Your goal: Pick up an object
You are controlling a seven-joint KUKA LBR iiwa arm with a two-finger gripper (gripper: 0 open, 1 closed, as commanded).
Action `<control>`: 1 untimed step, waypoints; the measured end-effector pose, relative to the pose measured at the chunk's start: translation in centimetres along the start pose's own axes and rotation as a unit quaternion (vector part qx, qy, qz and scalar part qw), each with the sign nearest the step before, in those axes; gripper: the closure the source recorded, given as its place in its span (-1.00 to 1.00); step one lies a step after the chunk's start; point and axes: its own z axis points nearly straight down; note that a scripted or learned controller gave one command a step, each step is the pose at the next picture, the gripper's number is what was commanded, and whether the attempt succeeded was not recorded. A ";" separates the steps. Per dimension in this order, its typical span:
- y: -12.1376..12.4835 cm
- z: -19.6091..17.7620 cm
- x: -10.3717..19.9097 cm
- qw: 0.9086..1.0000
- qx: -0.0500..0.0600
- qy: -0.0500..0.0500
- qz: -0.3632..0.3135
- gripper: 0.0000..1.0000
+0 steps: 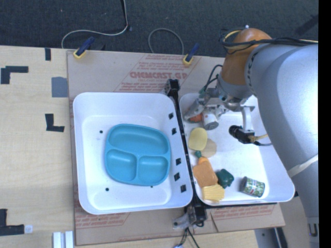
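The pincer [202,112] sits low over the far-left corner of the right bin [274,180], with the grey arm [279,87] bulking in from the right. Whether it is apart or together I cannot tell, as the wrist hardware hides it. A small orange-red object [195,118] lies right beneath it, against the divide between the bins, and looks like the likeliest target; nothing is visibly gripped. The other candidates line up along the bin's left side: a pale yellow round piece [197,137], an orange block [205,173], a yellow wedge [213,192], a dark green item [225,177] and a small green can [252,186] nearer the front. The left bin [88,112] holds a blue divided plate [137,154], well apart from the action. To do this step well, the descent should centre squarely over the orange-red piece, stay clear of the bin wall so neither side catches the rim, close firmly, then lift straight up. The main risk is nudging the piece into the corner.
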 end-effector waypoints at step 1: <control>0.0 0.0 0.0 1.000 0.000 0.000 0.000 -1.00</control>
